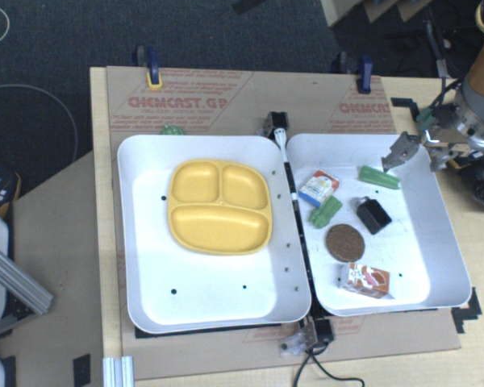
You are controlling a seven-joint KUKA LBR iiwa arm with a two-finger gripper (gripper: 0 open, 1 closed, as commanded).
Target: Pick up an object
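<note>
Snack packet (366, 280), front of right bin (444, 224). Brown disc (344, 242), black block (373, 214) behind. Green bar (378, 177), long axis left-right, lies just left of gripper (403, 150); fingers apart, empty, over far corner.

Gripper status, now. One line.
Gripper: cannot tell whether open or closed; it sits over the right bin's upper right corner, just beside the green bar, with nothing seen held.
</note>
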